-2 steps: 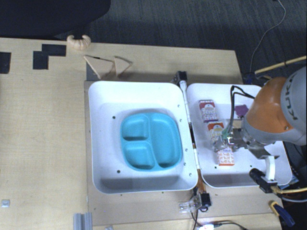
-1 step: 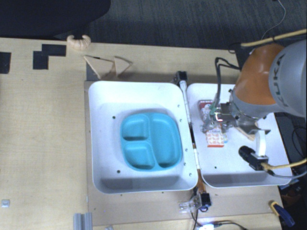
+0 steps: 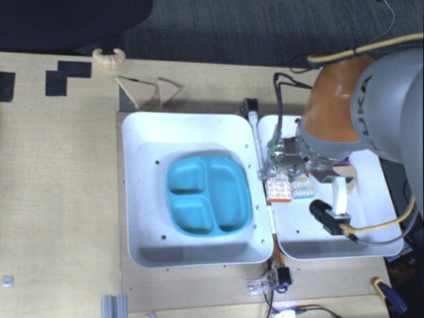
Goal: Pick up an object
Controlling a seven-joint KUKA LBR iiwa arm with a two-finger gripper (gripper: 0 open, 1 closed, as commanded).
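Grey metal claw (image 3: 283, 163) hangs low over the left side of the right bin (image 3: 377, 197), close to the wall that divides the two bins. From above I cannot tell whether the claw is spread or pressed together.

Just below it in the view lies a small flat packet (image 3: 290, 189), white with red and coloured print. It rests on the floor of the right bin beside the dividing wall. Whether the claw touches the packet cannot be told.

Above the claw sits the orange band (image 3: 334, 105), and the thick grey arm (image 3: 391, 105) reaches in from the right.

The left bin (image 3: 146, 144) holds a blue tray (image 3: 209, 194) with three compartments, lying flat near its middle, well apart from the claw.

Both white bins rest side by side on a pale wooden tabletop (image 3: 59, 177).
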